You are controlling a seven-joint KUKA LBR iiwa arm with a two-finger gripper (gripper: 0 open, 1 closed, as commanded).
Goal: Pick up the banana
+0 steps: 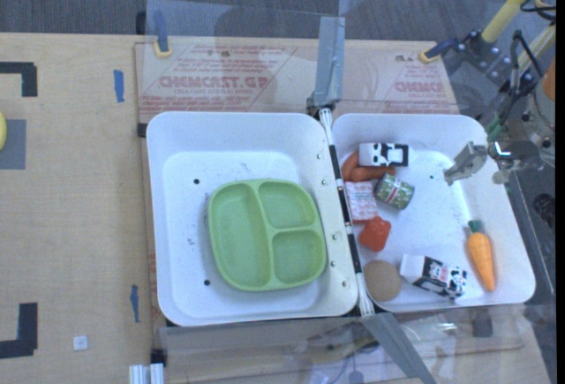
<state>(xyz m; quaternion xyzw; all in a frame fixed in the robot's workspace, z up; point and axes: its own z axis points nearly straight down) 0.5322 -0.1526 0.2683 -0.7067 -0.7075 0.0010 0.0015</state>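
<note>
tool hovered over right bin, its opening untellable; banana likely light, slick, curved: take across middle.

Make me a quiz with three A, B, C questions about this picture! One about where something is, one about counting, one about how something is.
1. Where is the green plate? A) left bin B) right bin C) floor
2. How many sections has the green plate? A) two B) three C) five
3. How is the carrot? A) standing up B) cut in pieces C) lying whole

Answers: 1 A, it sits in the left bin. 2 B, one long section and two smaller ones show. 3 C, it lies flat in one piece.
</note>
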